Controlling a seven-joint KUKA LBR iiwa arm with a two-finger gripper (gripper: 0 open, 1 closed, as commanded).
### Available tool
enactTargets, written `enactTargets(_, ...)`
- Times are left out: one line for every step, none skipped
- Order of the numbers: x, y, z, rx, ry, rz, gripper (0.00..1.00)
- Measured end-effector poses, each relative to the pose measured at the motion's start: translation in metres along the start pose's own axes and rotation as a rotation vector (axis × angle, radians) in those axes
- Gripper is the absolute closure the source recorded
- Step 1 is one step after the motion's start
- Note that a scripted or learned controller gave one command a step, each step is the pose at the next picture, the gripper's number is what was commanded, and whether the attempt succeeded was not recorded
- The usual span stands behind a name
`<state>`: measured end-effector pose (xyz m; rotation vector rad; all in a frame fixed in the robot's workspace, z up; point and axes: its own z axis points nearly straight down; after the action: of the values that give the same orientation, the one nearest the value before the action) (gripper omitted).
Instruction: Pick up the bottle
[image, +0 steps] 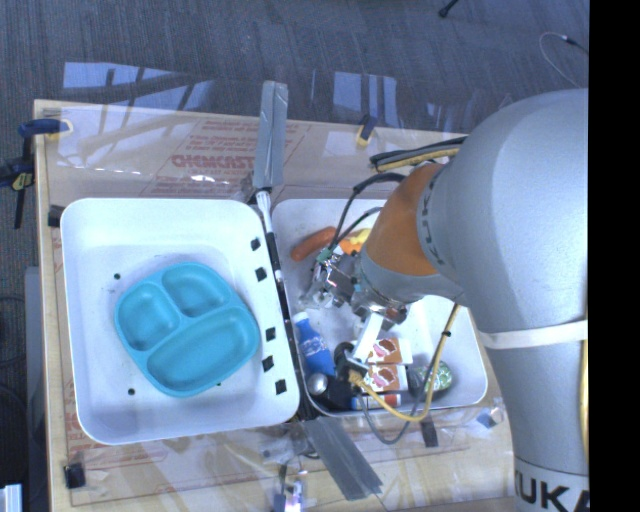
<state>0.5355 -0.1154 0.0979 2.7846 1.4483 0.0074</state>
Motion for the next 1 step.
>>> enactTargets(-0.0017,-0.0024,-0.0057,0.013,-0.005,-0.004,1.00)
